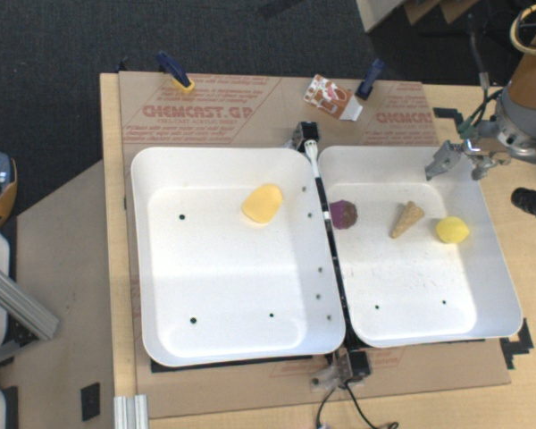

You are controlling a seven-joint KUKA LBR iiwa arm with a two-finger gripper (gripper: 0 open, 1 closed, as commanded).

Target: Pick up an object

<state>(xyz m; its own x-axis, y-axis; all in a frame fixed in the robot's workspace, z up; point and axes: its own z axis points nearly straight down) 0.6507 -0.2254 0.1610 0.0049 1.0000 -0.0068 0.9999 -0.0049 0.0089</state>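
Gripper (457, 160) hovering over right bin (482, 311) at 1 o'clock, fingers spread, holding nothing, cone (407, 219) and yellow ball (452, 231) lying below it

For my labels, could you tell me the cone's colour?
Tan, the cone, in the camera view.

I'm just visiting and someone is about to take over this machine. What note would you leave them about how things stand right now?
Pincer: above the right white bin's far right corner, holding nothing; whether open or shut is unclear.
Right bin: small purple lump by the divider, tan cone mid-bin, round yellow ball beside it.
Left white bin: pale yellow rounded piece.
Done: nothing picked up.
Left: lower onto one object, grip, lift.
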